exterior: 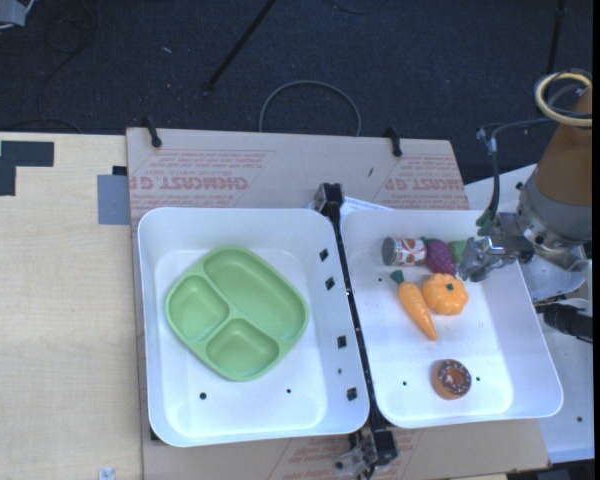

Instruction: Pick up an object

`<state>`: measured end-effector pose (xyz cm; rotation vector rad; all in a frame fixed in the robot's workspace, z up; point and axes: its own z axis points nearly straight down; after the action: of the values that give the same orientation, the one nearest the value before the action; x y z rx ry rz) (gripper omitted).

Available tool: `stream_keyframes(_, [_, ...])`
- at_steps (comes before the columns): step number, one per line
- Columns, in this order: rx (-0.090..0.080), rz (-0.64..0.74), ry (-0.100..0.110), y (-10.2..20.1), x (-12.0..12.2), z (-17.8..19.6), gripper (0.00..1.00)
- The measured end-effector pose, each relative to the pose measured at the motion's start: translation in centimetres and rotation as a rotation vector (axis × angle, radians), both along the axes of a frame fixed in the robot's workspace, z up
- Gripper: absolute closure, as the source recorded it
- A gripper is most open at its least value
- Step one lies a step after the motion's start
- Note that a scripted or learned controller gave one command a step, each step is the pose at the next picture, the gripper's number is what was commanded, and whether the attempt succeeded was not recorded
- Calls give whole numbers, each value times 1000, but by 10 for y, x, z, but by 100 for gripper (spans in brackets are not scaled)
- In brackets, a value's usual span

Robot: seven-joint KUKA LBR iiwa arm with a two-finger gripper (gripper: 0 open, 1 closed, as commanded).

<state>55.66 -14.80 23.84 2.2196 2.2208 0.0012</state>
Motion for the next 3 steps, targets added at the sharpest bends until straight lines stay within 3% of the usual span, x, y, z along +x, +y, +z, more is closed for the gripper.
stream_keyframes(1, [1, 0, 2, -1, 0, 20, 100])
stream_keyframes(3, [2, 2, 5, 94, 19, -1, 100])
